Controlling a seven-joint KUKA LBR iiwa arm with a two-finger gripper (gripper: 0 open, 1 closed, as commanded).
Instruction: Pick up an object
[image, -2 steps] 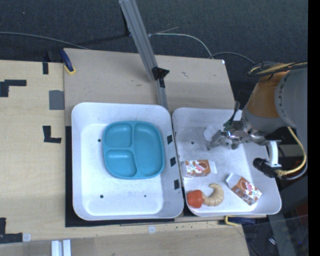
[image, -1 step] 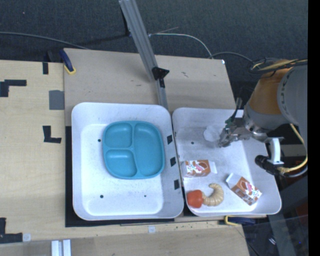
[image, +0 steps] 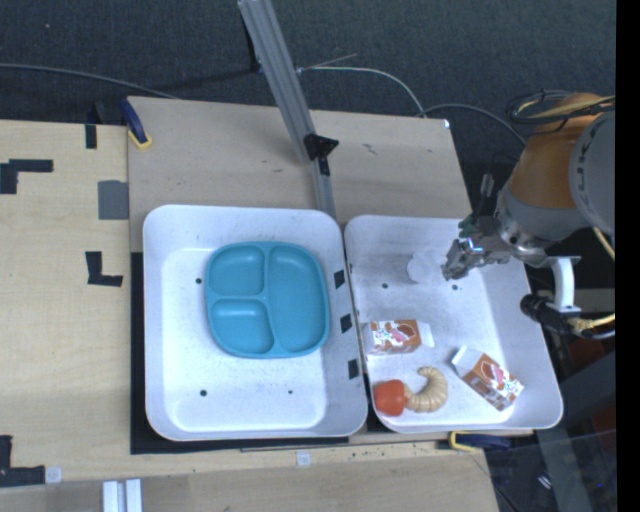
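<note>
Nearest the camera, along the front edge of the right-hand shallow white bin (image: 520, 330), lie a red tomato-like toy (image: 389, 398) touching a tan croissant-shaped toy (image: 430, 390), and a small orange-and-white carton (image: 488, 380). A second printed packet (image: 394, 336) rests mid-bin; a pale round object (image: 420, 268) lies near the back. The left bin (image: 160, 330) carries a blue three-compartment plastic plate (image: 267, 300). The two-finger gripper (image: 462, 258) sits low just beside the pale object; nothing is seen between its tips, and whether the claw is clenched or released cannot be told. No object appears lifted, so the pick seems not yet done.
</note>
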